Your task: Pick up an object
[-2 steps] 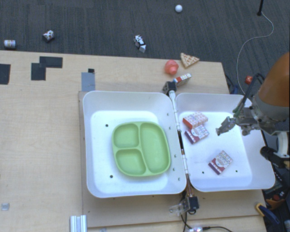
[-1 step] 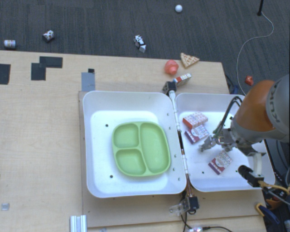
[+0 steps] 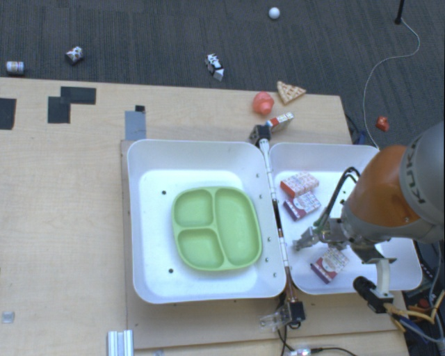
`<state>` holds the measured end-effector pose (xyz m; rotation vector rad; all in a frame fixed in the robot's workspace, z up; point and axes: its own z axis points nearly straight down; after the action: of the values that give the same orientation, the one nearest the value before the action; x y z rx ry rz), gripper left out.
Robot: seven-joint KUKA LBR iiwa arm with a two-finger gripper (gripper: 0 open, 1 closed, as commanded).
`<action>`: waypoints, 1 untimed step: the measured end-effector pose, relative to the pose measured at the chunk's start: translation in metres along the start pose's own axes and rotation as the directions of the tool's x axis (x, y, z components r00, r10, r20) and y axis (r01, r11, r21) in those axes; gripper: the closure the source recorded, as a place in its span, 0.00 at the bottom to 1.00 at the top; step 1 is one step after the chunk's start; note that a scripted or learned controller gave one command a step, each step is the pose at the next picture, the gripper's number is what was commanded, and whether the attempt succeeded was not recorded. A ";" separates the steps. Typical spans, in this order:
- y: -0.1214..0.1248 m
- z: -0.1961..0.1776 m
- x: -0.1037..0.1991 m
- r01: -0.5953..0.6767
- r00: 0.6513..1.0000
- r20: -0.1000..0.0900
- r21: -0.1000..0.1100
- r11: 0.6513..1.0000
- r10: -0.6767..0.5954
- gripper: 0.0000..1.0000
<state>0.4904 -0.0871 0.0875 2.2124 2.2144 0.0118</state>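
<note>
Counting from the frame's left, two shallow white bins sit side by side on the tabletop (image 3: 62, 208). The left bin (image 3: 139, 229) holds one thing, a light green plate (image 3: 217, 229) with three compartments, lying flat near the bin's middle. The right bin (image 3: 306, 281) holds three small red-and-white packets: one packet (image 3: 300, 185) toward the bin's upper left, a second packet (image 3: 302, 205) just below and touching or nearly touching it, and a third packet (image 3: 329, 265) lower down, near the bin's bottom edge.

The grey arm with its orange band (image 3: 379, 188) comes in from the frame's right and covers much of the right bin. Its gripper (image 3: 321, 235) hangs over the middle of that bin, between the upper pair of packets and the lower one, just above the third packet. Whether its fingers are spread or closed cannot be told at this angle, and no packet is seen between them.

Beyond the bins, along the tabletop's upper edge, lie one red ball (image 3: 263, 103), one wedge-shaped pizza-slice toy (image 3: 290, 91) and one small red-and-white tube (image 3: 281, 121). On the dark floor at the frame's top lie a white ball (image 3: 274, 12) and a few small scattered bits.
</note>
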 end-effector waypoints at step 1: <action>0.002 -0.011 0.000 0.002 1.000 0.000 -0.006 1.000 -0.002 1.00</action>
<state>0.4926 -0.0866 0.0989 2.2074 2.2128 0.0183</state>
